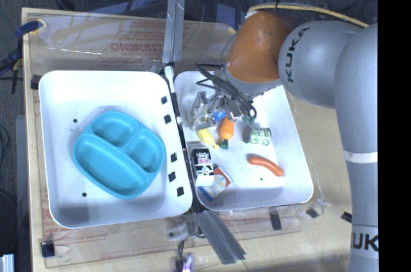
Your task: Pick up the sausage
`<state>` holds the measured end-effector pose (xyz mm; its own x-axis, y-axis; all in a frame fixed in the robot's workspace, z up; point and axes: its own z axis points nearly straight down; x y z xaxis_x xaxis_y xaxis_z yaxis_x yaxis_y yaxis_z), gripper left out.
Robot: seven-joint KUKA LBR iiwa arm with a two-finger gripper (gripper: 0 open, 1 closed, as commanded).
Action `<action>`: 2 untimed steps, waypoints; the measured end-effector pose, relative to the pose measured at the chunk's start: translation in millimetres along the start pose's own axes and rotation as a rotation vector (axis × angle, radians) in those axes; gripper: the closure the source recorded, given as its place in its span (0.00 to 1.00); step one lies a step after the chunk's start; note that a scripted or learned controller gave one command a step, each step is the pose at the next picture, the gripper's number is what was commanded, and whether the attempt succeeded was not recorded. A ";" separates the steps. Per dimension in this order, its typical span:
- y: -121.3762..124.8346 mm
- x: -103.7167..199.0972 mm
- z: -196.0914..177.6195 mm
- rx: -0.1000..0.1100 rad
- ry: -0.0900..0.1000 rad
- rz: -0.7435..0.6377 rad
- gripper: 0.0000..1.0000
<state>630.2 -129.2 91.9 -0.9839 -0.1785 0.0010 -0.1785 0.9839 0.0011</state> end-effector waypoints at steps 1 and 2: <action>-76.4 28.9 -12.2 0.002 -0.004 -0.499 1.00; -66.5 85.4 -80.7 0.003 -0.003 -0.930 1.00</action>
